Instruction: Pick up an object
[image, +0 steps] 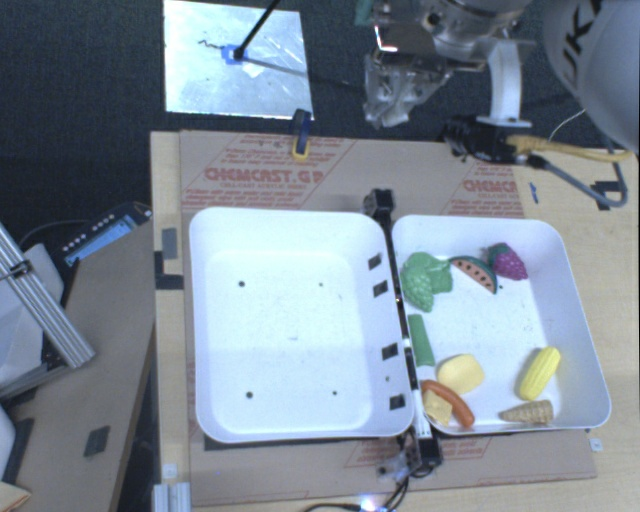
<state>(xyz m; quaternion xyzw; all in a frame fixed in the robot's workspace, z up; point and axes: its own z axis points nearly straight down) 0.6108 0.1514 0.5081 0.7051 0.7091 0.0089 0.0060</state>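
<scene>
Pale grey rounded arm casing (590, 50) with dark lettering, metallic silver wrist block, translucent greyish gripper (392, 100), white bracket alongside

Assorted toy foods (470, 330) scattered loose in the right bin (575, 300).

White bins (280, 225); yellow corn (538, 372); seemingly purple grapes (510, 263)

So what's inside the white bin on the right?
The right bin holds toy food: a green leafy piece, watermelon slice, purple grapes, corn, a cone, a yellow lump. The orange sausage covers part of something yellow.
</scene>
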